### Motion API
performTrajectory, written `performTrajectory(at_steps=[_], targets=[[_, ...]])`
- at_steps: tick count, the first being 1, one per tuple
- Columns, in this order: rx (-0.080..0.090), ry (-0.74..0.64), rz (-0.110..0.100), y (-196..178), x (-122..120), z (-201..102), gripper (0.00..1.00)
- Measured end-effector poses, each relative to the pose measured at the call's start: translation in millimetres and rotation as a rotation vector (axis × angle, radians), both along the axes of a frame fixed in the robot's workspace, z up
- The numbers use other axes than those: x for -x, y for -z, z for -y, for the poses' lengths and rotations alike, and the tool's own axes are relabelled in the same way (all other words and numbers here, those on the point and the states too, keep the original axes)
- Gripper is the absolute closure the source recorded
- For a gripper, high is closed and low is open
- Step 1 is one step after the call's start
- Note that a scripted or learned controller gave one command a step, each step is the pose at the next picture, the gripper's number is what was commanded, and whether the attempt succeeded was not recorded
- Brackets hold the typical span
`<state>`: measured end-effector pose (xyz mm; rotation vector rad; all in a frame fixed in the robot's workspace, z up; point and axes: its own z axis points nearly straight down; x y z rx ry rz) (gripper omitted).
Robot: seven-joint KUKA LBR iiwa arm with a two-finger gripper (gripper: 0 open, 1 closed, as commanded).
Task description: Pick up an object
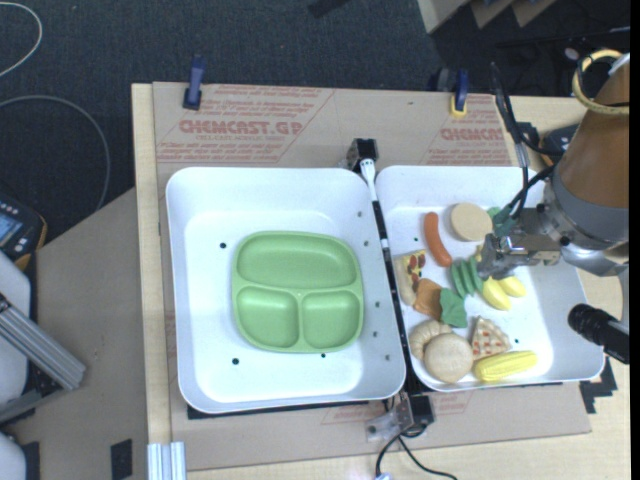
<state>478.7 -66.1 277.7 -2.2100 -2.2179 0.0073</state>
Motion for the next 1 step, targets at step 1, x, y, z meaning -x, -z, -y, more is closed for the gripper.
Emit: performTrajectory(at_steps=[1], targets=[[0.003, -0.003, 0.019, -71.7, -11.1, -50.0, 1.0]])
